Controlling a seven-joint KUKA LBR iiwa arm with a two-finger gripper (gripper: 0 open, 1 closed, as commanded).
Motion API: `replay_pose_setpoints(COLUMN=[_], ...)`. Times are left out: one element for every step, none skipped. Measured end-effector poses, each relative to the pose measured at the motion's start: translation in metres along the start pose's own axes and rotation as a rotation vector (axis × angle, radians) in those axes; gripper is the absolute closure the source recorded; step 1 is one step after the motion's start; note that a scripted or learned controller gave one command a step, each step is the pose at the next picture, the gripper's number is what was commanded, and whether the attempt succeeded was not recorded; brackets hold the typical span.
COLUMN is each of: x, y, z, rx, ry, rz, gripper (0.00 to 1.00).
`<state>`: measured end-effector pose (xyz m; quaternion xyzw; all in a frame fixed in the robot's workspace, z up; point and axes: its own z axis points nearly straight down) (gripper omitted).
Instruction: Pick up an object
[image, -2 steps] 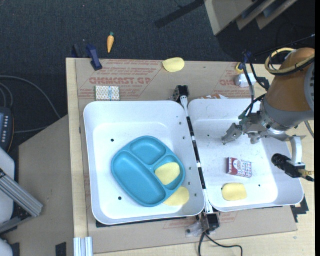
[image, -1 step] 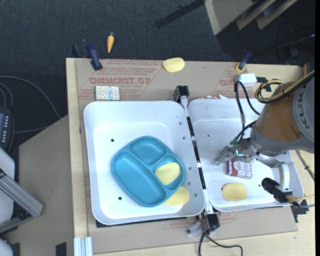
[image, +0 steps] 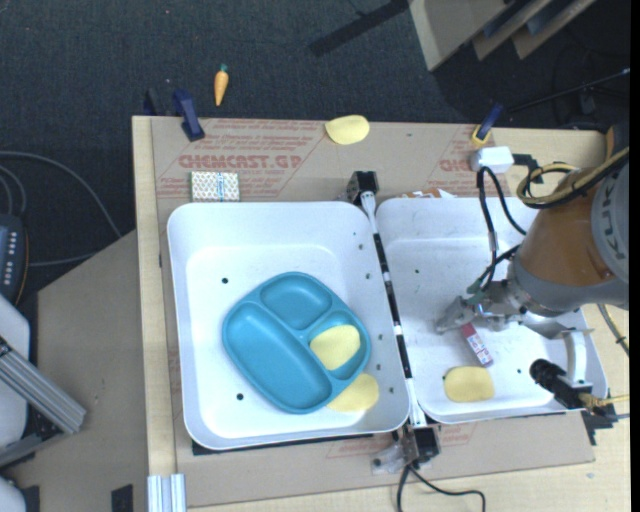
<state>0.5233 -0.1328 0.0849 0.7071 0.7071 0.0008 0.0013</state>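
You see brown table (image: 150, 300) carrying left white bin (image: 200, 260) and right white bin (image: 430, 240). Grey arm with orange band (image: 565, 250) reaches into right bin. Blue divided plastic tray (image: 275, 345) lies in left bin. Tool (image: 462, 318) low in right bin; spread or pressed together, cannot tell. Just beside it small red-and-white packet (image: 478, 346); near, yellow oval piece (image: 468, 384).

bright even light, soft shadows, sharp
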Motion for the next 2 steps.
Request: replay_pose_setpoints(x=[0.0, 0.07], y=[0.0, 0.001], z=[-0.009, -0.136], rx=[0.0, 0.0], ry=[0.0, 0.001], rz=[0.001, -0.002], gripper=[1.0, 1.0])
